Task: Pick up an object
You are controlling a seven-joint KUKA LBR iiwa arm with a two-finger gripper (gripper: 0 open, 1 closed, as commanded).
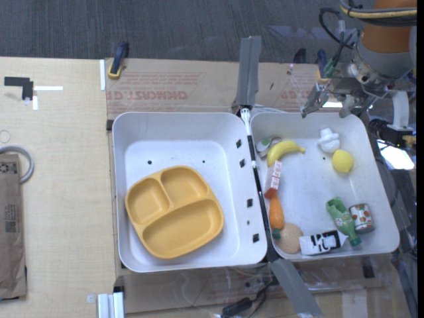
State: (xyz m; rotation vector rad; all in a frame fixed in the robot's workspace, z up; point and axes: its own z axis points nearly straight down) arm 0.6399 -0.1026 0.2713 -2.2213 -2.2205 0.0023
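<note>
The right bin (371, 144) holds several objects: a banana (285, 151), a white lump (328, 139), a lemon (342, 161), a red and white packet (273, 177), a carrot (275, 212), a green bottle (342, 217), a small can (362, 218), a tan disc (289, 238) and a white and black box (321, 242). My gripper (327, 108) hangs over the bin's back edge, above and behind the white lump. It is open, with nothing between its fingers.
In the left bin (122, 177) lies a yellow divided plate (174, 211). A grey divider post (248, 71) stands between the bins at the back. On the wooden bench at the far left lies a brown paper bag (10, 224).
</note>
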